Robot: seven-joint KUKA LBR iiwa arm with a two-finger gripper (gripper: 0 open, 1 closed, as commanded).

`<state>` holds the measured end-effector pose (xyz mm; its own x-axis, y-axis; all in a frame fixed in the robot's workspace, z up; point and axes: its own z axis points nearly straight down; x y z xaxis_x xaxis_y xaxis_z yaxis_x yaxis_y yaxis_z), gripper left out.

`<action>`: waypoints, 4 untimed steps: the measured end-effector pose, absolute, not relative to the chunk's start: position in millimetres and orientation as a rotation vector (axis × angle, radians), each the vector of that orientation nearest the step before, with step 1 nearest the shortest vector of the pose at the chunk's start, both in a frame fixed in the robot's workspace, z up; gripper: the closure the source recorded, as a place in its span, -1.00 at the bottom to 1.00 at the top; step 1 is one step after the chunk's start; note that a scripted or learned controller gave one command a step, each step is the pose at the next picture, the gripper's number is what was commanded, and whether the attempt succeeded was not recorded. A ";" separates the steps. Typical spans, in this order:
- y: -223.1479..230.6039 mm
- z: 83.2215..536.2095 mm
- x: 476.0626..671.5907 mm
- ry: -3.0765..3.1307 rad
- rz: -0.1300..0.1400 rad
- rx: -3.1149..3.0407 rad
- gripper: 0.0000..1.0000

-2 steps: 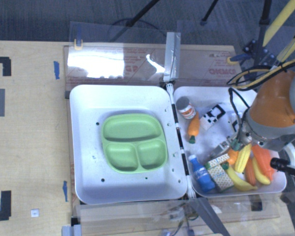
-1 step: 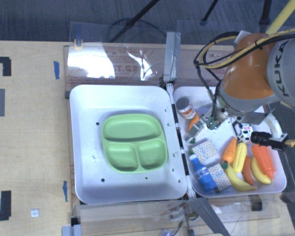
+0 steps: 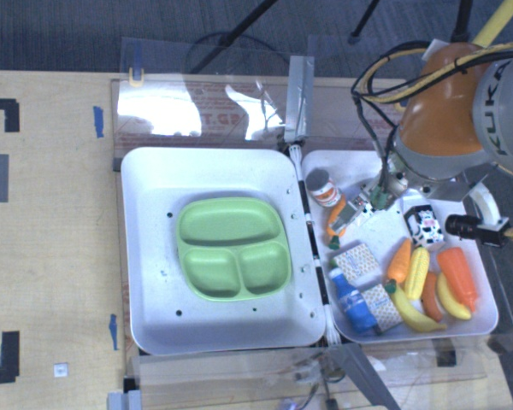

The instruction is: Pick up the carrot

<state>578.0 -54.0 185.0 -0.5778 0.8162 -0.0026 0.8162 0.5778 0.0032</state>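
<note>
Reaching for the carrot (image 3: 459, 278)

Lying lengthwise, well right of and nearer the camera than the end effector (image 3: 360, 209); impossible to tell whether open or closed.

- Two shallow white bins sit side by side on the pale surface (image 3: 51, 254); the left bin (image 3: 145, 186) bears a green divided tray (image 3: 235, 248).
- The right bin (image 3: 487, 314) is crowded: a carrot (image 3: 399, 261) lies just beside a yellow banana (image 3: 417, 272), with a larger orange piece (image 3: 458, 278) to the right.
- A small jar with an orange label (image 3: 322, 190) stands near the divider, and a blue bottle (image 3: 352, 304) lies by two patterned packets (image 3: 357, 263).
- The arm (image 3: 449, 109) (grey, orange-banded) reaches in from the right; its pincer (image 3: 368, 205) hangs low over the bin's upper middle, apart from the carrot.
</note>
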 end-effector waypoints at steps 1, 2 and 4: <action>-50.7 247.5 518.9 2.665 0.001 1.662 -1.00; -35.0 184.7 552.2 2.785 0.001 1.455 -1.00; -96.4 87.0 584.1 2.917 0.004 1.152 -1.00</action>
